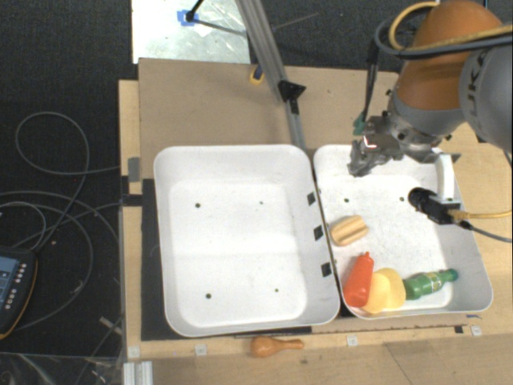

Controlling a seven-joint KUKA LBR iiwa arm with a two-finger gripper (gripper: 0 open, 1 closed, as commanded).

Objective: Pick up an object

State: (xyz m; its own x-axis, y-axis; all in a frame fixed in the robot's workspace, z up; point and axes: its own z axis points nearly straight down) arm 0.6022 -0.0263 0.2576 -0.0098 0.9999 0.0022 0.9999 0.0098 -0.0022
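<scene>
- So, your nearest thing to pick is the small tan bun-shaped toy (349,231). It lies alone near the left wall of the right white bin (401,184), close to the middle divider.
- It looks light and maybe a bit squashy, so you should not need to squeeze hard.
- You would do best to take it across its short, narrow sides, from above.
- It is rounded and pale brown, with a lighter band along its side, like a little bread roll.
- The dark two-finger gripper (362,164) hangs over the far end of that same bin, well apart from the bun. You can see nothing between its fingers, but I cannot tell if they are wide or narrow.
- Three more toys crowd the near corner: a red plastic bottle (360,280), a yellow rounded toy (386,290) touching it, and a green plastic bottle (429,282) just beside that. They would be harder to grab.
</scene>
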